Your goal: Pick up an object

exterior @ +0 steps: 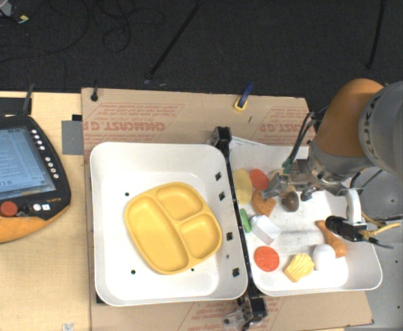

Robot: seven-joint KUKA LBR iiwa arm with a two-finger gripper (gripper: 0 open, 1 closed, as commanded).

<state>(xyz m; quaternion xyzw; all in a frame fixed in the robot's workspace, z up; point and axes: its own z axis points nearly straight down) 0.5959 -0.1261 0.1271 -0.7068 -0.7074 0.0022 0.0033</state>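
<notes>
Jaws [282,193] low in the right bin [367,281], hard to tell whether parted or closed; nothing plainly seen between them. Just beside, touching or nearly so, a brown toy pastry [263,203] and a dark rounded piece [290,201]. A little beyond, an orange-red ball [259,178] and a pale yellow piece [242,182]. Below, a white block with a green cap [261,227], then a red disc [266,258], a yellow ridged piece [299,267] and a white egg [323,255]. Farther off, across the divider, a yellow divided plate [172,225] in the left bin [112,164]. Seemingly at the descent-and-grasp step; next, closing firmly on the pastry and lifting straight up, clear of neighbours.
</notes>
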